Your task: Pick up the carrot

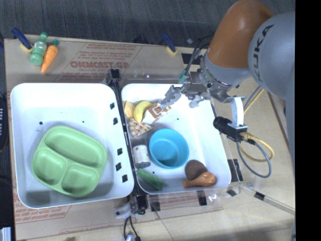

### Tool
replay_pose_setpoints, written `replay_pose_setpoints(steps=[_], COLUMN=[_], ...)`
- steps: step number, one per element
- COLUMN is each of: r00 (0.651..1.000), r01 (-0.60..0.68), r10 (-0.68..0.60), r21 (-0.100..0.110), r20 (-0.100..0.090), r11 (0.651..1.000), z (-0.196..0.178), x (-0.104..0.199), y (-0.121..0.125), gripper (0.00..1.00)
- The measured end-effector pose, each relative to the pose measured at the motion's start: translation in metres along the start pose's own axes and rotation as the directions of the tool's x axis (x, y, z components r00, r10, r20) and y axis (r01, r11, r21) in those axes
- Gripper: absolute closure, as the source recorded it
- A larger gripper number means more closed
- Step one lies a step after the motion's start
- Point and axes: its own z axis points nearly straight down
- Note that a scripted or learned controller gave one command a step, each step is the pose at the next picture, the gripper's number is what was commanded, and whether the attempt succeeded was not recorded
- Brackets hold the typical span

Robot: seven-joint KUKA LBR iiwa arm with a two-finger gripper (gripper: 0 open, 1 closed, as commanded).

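The grey arm [281, 44] is reaching in from the right and hanging over the back of the right bin [220, 134], while the carrot [49, 57] is lying well apart from it, outside both bins, on the surface [100, 59] beyond the back rim of the left bin [20, 134] and just beside a small green bottle [38, 49]. That gap is making the main risk: the program is likely working inside the bin and may be closing on the wrong thing. The green divided plate [69, 159] in the left bin is sitting clear of any trouble. In the right bin the blue bowl [169, 148], the chicken drumstick [197, 173], the banana [140, 109] and the green vegetable [150, 178] are crowding together, so a low sweep could be knocking them about. The gripper [168, 100] is hovering just beside the banana, with something small and orange-white at its tip; whether the fingers are pinching it or merely standing over it I cannot tell, the view being too coarse there. Even at the carrot, the bottle touching or nearly touching it could be getting caught in the grasp.
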Motion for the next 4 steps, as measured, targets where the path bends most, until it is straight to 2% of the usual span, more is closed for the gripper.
replay_pose_setpoints(steps=[1,2,3,4], r00=[0.996,1.0,0.999,0.965], r01=[0.094,0.016,-0.05,-0.261], r10=[-0.094,-0.016,0.05,0.261], r21=[0.009,-0.002,-0.001,-0.002], r20=[-0.001,0.005,0.002,0.002], r11=[0.996,1.0,0.999,0.965], z=[0.097,0.073,0.092,0.036], x=[0.084,0.018,0.073,0.105], y=[-0.039,0.021,0.058,0.087], gripper=[0.0,0.0,0.0,0.0])
